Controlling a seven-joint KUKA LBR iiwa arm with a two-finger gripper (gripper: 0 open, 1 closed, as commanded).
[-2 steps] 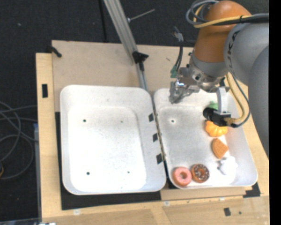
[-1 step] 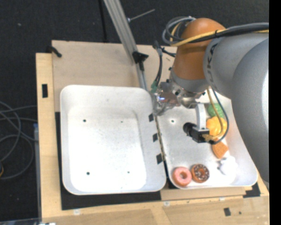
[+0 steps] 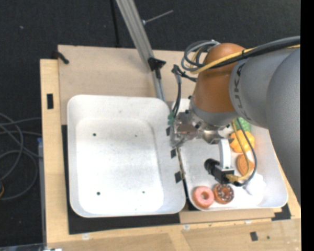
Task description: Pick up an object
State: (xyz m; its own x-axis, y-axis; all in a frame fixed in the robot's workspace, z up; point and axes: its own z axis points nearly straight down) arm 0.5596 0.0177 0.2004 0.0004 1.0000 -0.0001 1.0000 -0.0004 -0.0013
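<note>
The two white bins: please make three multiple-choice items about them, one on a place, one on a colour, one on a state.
1. Where does the pink doughnut lie?
A. near corner of the right bin
B. middle of the left bin
C. on the bench outside the bins

2. What colour is the band above the arm's wrist?
A. blue
B. orange
C. green

3. How does the brown doughnut lie?
A. between the end effector's fingers
B. stacked on the pink doughnut
C. flat on the bin floor beside the pink doughnut

Answers: 1 A, it sits by the right bin's near rim; 2 B, the band looks orange; 3 C, it rests beside the pink one.
</note>
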